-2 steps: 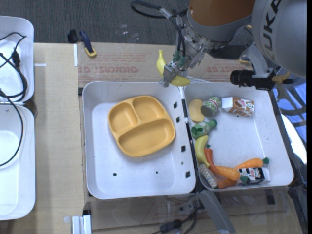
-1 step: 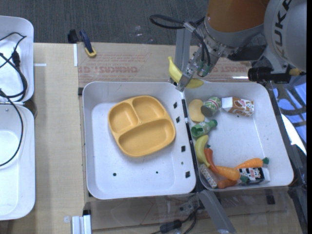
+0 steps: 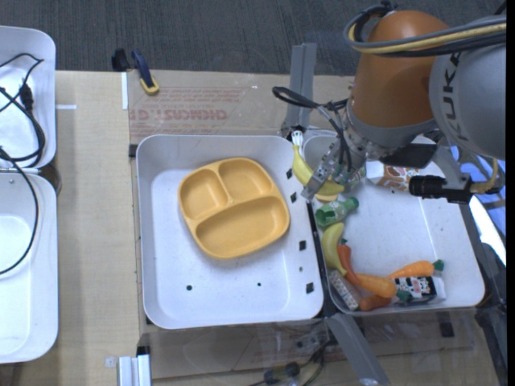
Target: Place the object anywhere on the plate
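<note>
Grasp step: pincer sits at banana, right of yellow plate; can't tell if clenched. Next: lift clear, carry left over plate, release.

The tan bench carries two white bins — the left bin, the right bin — with a blue-handled clamp far left.

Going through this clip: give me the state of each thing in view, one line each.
Plate: upright in the left bin, nothing on it.
Gripper: low over the right bin's top left corner, at a banana.
Carrots: lying in the right bin.
Second banana: lying in the right bin.
</note>
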Robot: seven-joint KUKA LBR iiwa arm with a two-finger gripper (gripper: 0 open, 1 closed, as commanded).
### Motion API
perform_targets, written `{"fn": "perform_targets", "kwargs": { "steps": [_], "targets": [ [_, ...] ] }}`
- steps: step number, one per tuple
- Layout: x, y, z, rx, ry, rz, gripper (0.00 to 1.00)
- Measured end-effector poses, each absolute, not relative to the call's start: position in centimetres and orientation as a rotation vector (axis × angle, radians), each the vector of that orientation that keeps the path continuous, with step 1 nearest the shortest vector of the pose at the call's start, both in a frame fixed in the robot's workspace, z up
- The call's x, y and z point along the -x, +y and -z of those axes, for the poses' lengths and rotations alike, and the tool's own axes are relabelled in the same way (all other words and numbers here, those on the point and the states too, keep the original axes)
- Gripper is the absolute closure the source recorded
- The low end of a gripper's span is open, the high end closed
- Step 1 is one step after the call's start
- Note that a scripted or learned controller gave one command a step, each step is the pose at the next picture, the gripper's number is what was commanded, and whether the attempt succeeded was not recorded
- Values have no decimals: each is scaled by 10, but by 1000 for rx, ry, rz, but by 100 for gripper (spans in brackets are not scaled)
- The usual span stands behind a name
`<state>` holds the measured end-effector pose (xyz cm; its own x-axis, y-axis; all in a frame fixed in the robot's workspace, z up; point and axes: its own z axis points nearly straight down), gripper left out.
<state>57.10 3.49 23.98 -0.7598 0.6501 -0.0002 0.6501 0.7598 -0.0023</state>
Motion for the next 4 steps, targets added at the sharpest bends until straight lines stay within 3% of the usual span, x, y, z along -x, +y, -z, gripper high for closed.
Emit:
{"fn": "perform_targets", "kwargs": {
  "steps": [1,2,3,4],
  "targets": [
    [-570,104,-218,1070,-2952,-3,100],
    [-517,154,-241,758,-3049,-1,100],
    [-524,97,-345,756,-3052,-1,100],
    [-554,69,-268,646,-3075,-2,100]
  ]
}}
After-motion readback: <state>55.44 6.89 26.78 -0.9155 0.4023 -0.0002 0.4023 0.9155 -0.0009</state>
